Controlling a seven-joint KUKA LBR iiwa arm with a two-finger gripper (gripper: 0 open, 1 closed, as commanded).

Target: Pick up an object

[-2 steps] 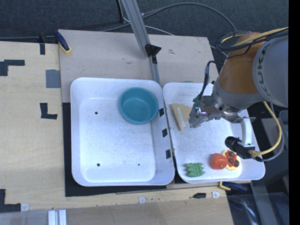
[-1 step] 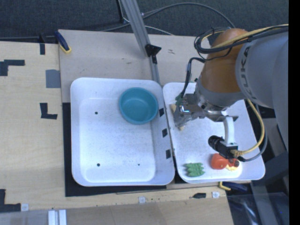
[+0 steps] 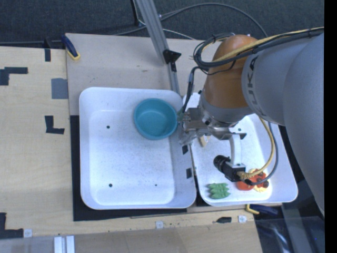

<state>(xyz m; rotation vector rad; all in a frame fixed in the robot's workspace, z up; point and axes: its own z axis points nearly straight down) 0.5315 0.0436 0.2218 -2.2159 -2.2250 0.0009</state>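
Observation:
A blue bowl (image 3: pixel 155 118) sits in the upper right corner of the left white bin (image 3: pixel 126 178). My gripper (image 3: pixel 190 133) hangs over the divide between the two bins, right beside the bowl's right rim. The bulky grey and orange wrist covers it from above, so I cannot make out whether it touches the bowl. In the right bin (image 3: pixel 281 186), a small green toy (image 3: pixel 217 190) lies at the front left, with an orange and red object (image 3: pixel 251 181) to its right.
A grey metal pole (image 3: pixel 156 33) slants down from the top to the back edge of the bins. The arm covers most of the right bin's back half. The bench around the bins bears black tape marks (image 3: pixel 52 124).

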